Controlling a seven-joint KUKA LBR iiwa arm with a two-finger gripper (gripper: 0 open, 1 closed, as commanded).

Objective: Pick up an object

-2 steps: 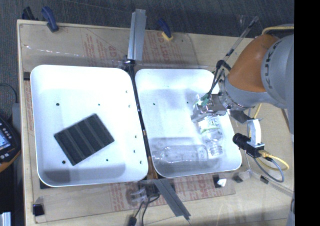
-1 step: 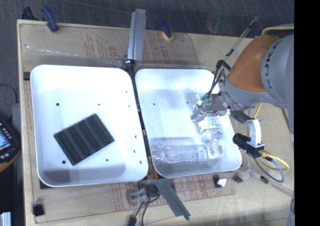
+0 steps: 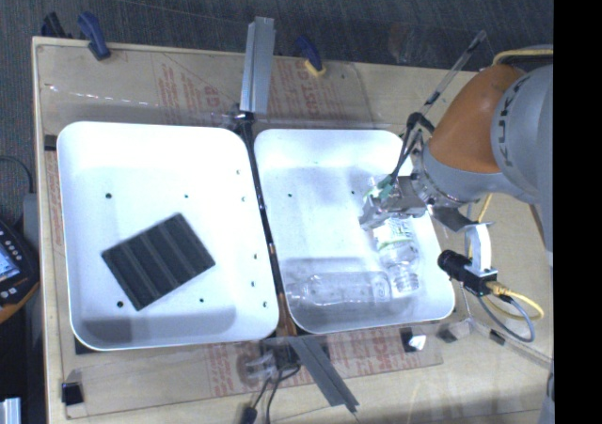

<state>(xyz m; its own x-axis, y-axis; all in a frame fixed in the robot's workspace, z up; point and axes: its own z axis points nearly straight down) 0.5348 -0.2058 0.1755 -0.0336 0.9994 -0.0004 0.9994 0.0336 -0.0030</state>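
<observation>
While your arm reached from frame right, its gripper point(image 3: 388, 201) sat over a small clear bottle point(image 3: 399, 248) in the right bin point(image 3: 282, 225); grip state unreadable.

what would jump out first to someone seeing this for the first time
Probably the dark ribbed slab, lying askew in the left bin and stark against the white. Next, the grey arm with its orange band reaching in from the right, its gripper low over the right bin. There, two clear plastic bottles lie near the front right corner.
</observation>
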